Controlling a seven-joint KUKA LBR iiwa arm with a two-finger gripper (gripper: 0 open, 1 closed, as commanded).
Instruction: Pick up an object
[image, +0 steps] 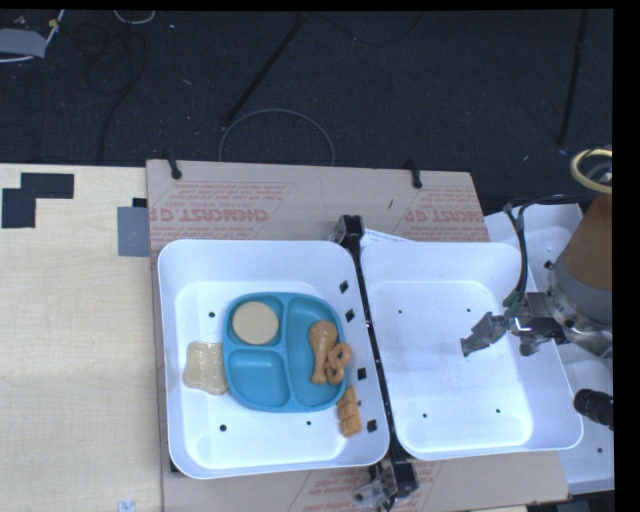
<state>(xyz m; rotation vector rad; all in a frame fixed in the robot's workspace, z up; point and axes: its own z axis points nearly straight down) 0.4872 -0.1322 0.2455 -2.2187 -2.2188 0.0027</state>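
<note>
A blue divided plate (262, 385) lies in the left bin (190, 270). A round tan cookie (254, 322) sits in its upper left section, and a tan pretzel-like piece (327, 351) rests in its right section. A pale biscuit (205, 367) lies just left of the plate, and a small orange-brown piece (348, 411) lies off the plate's lower right corner. My gripper (482, 337) hangs over the right part of the right bin (440, 265), far from all these objects, with nothing seen between its fingers.
A black divider (365, 350) runs between the two bins. Both bins rest on a brown cardboard sheet (300, 205). A pale wooden bench top (70, 340) stretches left. Cables and the arm's body (590, 270) crowd the right edge.
</note>
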